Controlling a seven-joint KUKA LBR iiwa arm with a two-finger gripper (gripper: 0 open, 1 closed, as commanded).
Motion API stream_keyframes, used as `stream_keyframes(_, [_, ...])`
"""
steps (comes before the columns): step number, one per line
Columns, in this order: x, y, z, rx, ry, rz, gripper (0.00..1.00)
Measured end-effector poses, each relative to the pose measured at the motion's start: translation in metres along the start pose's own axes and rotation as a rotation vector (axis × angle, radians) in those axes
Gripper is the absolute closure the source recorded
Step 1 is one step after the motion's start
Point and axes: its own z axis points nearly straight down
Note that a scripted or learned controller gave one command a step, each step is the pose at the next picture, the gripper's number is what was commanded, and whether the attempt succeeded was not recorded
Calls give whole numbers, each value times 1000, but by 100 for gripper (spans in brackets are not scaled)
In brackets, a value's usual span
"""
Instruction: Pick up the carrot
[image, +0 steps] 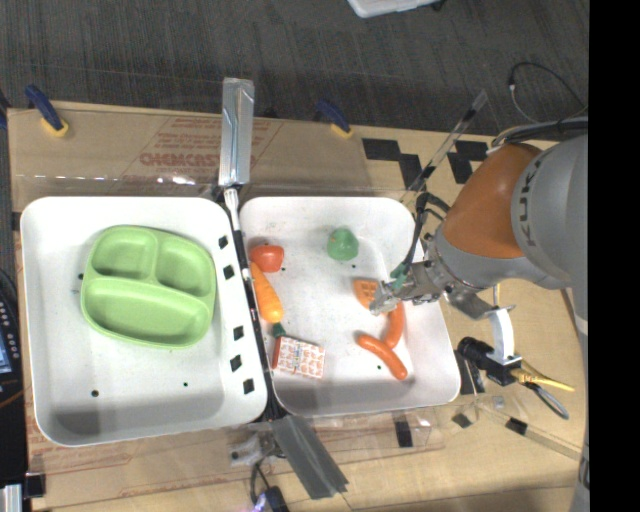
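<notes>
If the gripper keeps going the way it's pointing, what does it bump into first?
Probably the small orange piece, just left of the gripper in the right bin. The carrot lies farther left. Depth is hard to judge.

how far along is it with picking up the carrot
Nothing looks done yet: the carrot lies untouched by the right bin's left wall. The pincer is at the other side, low beside an orange wedge and sausages. Still left: cross over, grip and lift.

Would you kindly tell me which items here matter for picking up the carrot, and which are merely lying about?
Job: carrot; claw.
Lying about: green divided plate; tomato; green ball; two sausages; patterned packet.
</notes>
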Motion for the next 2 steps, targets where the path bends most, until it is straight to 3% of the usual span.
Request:
stream_keyframes(1, [-12, -9, 51, 3, 2, 290, 100])
stream_keyframes(2, [-1, 12, -86, -4, 0, 426, 100])
